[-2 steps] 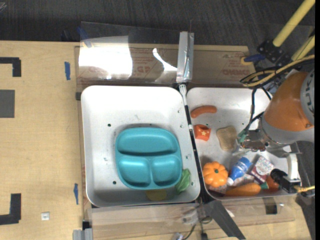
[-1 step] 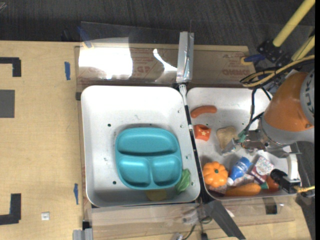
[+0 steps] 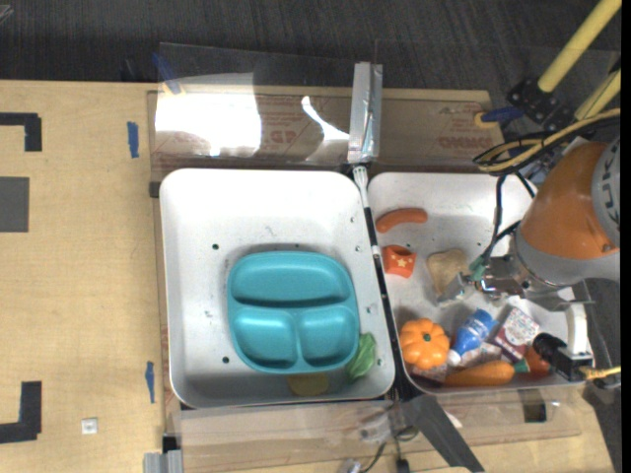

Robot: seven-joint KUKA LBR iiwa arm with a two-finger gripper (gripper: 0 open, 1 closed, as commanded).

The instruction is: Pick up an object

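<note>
2 bins, gripper (image 3: 480,276) in right bin (image 3: 444,190), just beside tan object (image 3: 446,267)

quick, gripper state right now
gripper: cannot be told; it sits low in the right bin, among the toys.

Green item (image 3: 362,355): mostly hidden under the lower right corner of the teal divided tray (image 3: 292,308), identity not determinable; a brownish object (image 3: 309,384) below the tray's near edge is likewise largely covered. Arm (image 3: 577,215): cut off by the right edge of the view, its gripper (image 3: 480,276) too dark and blurred against the cables to read. Carrot-like orange piece (image 3: 483,372): partly overlapped by the blue-and-white bottle (image 3: 471,333); packet (image 3: 515,329) print too small to read.
</note>
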